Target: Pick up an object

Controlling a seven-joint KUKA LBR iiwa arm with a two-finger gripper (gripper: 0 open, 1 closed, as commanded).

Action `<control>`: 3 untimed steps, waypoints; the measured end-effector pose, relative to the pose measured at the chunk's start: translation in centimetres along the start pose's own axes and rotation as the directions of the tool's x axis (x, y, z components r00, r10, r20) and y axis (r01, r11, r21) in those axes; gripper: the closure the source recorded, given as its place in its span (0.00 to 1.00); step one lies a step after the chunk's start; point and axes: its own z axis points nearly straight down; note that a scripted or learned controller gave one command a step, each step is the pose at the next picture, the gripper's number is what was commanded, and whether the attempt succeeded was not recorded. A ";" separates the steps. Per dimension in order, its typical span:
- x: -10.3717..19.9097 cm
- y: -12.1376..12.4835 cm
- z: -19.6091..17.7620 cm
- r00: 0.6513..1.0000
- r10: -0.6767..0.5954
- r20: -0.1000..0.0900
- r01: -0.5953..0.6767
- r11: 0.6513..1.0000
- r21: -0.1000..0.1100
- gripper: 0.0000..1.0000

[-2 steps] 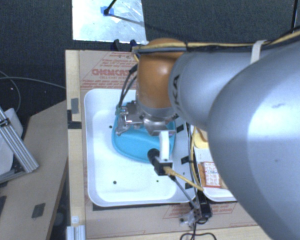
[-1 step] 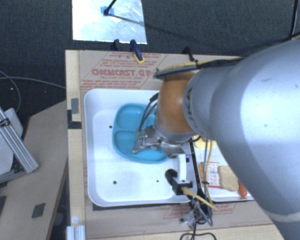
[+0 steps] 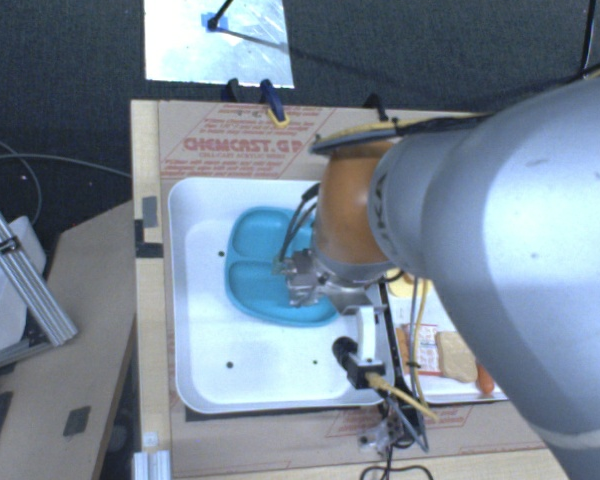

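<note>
gripper [image 3: 298,280] low over the blue dish [image 3: 258,258] lying in a white bin [image 3: 205,368]; its spread cannot be told.

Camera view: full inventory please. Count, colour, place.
Bin: 1 in plain sight, white, centre-left; a second to its right, mostly behind the arm.
Plate: 1, blue, divided, in the left bin.
Clutter: tan, yellow and orange bits in the right bin; too hidden to count.
Cardboard: 1, brown with red print, under the bins.
Clamp: 1, blue, on the cardboard's far edge.
Sheet: 1, silvery, beyond the bench.
Rails: aluminium, far left.
Arm: 1, grey with orange band, from the right.
Gripper: 1, over the plate's right side.
</note>
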 end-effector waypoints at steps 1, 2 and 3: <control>-4.1 8.2 -15.0 1.000 0.001 0.002 -0.001 1.000 -0.022 1.00; 2.5 2.0 -13.3 1.000 -0.009 -0.002 0.009 1.000 0.005 1.00; 2.7 -0.3 -24.5 1.000 -0.005 -0.003 0.005 1.000 -0.010 1.00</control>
